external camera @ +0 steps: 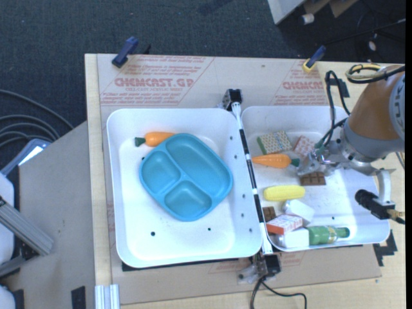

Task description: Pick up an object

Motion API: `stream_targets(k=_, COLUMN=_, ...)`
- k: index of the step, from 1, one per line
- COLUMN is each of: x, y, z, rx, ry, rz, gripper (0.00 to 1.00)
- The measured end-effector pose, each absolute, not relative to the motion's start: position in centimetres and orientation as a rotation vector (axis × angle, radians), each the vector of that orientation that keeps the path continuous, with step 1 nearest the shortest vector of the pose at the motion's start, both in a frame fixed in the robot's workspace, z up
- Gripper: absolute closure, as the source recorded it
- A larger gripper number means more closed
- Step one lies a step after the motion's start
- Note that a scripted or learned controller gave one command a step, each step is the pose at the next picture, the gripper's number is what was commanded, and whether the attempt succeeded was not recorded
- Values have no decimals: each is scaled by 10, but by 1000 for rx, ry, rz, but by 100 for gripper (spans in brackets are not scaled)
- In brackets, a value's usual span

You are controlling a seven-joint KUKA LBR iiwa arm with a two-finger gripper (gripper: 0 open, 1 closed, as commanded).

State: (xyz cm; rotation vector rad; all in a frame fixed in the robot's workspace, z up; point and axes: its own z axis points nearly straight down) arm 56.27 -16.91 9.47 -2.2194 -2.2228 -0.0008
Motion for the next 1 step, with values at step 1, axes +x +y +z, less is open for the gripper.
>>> stream_targets(k=1, x=578, y=-112, z=174, rx=-2220, ry=-2223, rz=-2, gripper=100)
